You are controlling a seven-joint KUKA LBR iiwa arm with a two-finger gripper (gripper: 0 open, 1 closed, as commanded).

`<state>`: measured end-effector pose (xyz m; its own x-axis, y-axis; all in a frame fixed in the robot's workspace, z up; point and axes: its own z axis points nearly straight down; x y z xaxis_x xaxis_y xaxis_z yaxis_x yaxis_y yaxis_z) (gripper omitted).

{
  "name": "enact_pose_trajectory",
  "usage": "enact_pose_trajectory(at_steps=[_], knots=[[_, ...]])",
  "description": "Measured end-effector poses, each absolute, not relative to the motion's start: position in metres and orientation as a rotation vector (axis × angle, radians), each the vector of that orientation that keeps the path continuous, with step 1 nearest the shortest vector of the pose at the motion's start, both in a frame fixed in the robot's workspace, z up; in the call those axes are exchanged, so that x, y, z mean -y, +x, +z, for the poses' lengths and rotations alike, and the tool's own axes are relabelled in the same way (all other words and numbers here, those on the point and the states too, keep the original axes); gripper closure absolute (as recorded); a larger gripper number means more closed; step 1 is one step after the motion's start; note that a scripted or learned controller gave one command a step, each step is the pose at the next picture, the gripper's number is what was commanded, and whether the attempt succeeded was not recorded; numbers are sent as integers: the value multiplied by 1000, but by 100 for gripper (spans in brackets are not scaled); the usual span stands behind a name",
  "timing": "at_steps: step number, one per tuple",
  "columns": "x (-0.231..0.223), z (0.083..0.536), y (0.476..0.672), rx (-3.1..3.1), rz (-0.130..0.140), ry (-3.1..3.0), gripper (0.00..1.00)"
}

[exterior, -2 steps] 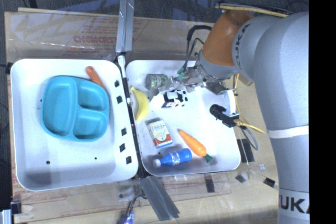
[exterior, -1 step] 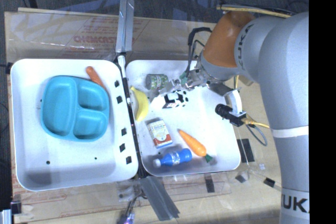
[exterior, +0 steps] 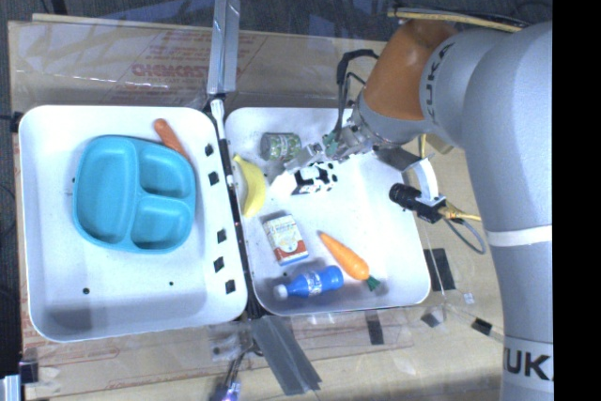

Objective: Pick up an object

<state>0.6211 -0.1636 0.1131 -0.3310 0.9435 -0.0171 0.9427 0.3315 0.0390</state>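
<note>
— Orange on the wrist, grey below it: the arm comes in from the right and its gripper sits low in the right bin, up near the back wall. What is it after?

— My guess is the black-and-white toy, which lies just in front of the gripper, or the crumpled green can just to its left. Nothing is visibly between the fingers, so I would not call anything held. Whether the gripper is spread or pressed together I cannot tell; that part is too small and cluttered.

— So which step is this?

— I judge it the reach or the descent onto a target, with the pick not yet made.

— What else is there to choose from?

— In the same bin: a yellow banana by the left wall, a small red-and-white carton in the middle, an orange carrot beside it, and a blue bottle lying along the front edge. The left bin carries a blue divided tray, with a second carrot at its upper right corner.

— And the next move?

— Centre the gripper over one thing, close firmly, then lift straight up clear of the bin. The toy and can lie near each other, so a sloppy close may nudge one instead of catching it.
</note>
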Motion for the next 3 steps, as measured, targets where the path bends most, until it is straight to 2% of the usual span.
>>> enact_pose_trajectory(at_steps=[3], knots=[[166, 112, 609, -2537, 30, 1800, 0]])
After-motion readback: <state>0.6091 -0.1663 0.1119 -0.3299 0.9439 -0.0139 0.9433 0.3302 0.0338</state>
